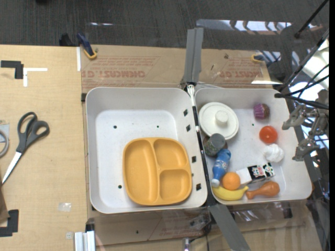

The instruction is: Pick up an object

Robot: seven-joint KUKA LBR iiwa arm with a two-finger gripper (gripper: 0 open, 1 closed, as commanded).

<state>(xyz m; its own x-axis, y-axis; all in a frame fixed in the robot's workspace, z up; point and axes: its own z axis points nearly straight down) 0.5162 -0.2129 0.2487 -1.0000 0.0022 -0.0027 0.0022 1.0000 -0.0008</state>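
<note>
The right bin (293,190) holds several small objects. Among them are a white round lid (219,119), a purple item (260,110), a red ball (268,134) and a white crumpled piece (273,153). Nearer the front lie a grey can (214,144), a blue bottle (221,164), an orange (231,180), a banana (230,193), a black-and-white box (257,171) and a brown drumstick-shaped toy (264,190). My gripper (302,136) hangs as a metal shape over this bin's right rim, right of the red ball and the white piece, touching neither.
The left bin (99,140) contains a yellow divided plate (157,170). Scissors (23,137) lie on the wooden bench at the far left. Cardboard (131,69) lines the bench behind the bins. Black cables (306,82) cross the upper right.
</note>
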